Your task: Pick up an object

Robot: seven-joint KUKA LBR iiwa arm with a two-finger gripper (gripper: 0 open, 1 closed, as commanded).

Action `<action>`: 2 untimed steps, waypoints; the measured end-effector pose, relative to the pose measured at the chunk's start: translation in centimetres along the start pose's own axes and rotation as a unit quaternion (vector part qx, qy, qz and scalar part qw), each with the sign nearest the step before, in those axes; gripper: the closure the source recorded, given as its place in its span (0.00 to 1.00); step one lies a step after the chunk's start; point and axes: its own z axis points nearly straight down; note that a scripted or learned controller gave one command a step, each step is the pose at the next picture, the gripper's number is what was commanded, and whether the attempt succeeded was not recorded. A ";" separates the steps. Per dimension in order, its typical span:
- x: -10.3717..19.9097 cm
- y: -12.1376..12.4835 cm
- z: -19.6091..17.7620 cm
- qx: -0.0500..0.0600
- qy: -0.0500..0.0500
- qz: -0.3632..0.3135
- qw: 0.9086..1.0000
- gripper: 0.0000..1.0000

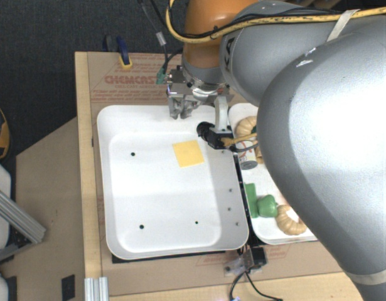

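Note:
A flat yellow square [189,153] lies in the left white bin [117,187], toward its back right. My gripper [182,110] hangs over the back rim of that bin, a short way behind and slightly left of the yellow square, apart from it. Nothing shows in its grasp. The right bin [271,236] holds a tan bread-like piece [246,128], a small can [247,162], a green block [262,205] and another tan piece [290,222]; the arm hides much of that bin.
The big grey arm covers the right side of the view. Both bins rest on a brown cardboard sheet [92,105]. A blue and yellow clamp [123,52] sits at the sheet's back edge. Black dots mark the left bin's floor.

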 end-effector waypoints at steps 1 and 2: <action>5.1 0.0 -0.5 0.000 0.000 0.001 1.000 1.00; 6.3 -5.1 9.3 0.003 -0.001 0.002 1.000 1.00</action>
